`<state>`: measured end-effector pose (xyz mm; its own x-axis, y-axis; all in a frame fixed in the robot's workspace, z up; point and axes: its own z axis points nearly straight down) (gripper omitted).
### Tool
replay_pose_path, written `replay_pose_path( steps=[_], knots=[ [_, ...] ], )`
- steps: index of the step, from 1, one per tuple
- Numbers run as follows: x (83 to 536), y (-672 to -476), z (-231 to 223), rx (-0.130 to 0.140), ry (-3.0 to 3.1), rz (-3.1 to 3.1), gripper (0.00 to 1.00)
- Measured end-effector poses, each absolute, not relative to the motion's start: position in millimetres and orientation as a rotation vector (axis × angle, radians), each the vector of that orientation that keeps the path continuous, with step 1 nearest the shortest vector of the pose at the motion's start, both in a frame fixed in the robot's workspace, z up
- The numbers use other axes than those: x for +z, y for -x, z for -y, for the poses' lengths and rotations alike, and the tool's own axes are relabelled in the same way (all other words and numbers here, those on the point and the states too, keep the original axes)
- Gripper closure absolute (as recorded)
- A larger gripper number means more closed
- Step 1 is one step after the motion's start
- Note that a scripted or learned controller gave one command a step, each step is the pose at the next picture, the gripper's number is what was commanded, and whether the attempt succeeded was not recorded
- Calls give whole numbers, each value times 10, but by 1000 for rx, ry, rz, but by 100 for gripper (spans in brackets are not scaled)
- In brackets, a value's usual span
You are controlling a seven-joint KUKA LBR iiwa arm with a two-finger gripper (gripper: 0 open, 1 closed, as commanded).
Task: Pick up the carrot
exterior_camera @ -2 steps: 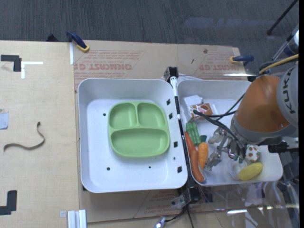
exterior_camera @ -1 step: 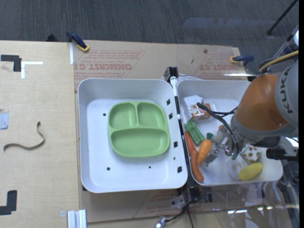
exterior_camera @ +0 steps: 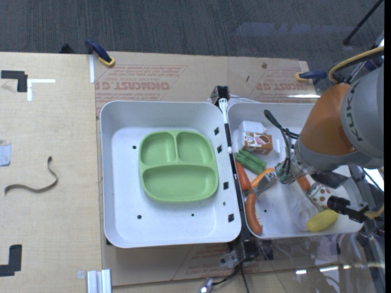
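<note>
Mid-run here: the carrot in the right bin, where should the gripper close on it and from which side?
Grip the carrot near its middle, coming straight down. It lies flat along the right bin's left wall, so the fingers should close across its narrow width. The green vegetable touches or overlaps its upper end and a sausage lies just below, so the middle looks least crowded. The wall side is tight.

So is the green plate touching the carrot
Apart. The camera view shows the plate in the left bin and the carrot in the right bin, with both bin walls between them.
</note>
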<state>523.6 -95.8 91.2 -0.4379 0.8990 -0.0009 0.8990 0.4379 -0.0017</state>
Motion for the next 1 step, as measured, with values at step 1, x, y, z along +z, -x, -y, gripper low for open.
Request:
replay_pose_path(
  steps=[1],
  knots=[
    [915,-5626,1122,4,1944,2468,0]
  ],
)
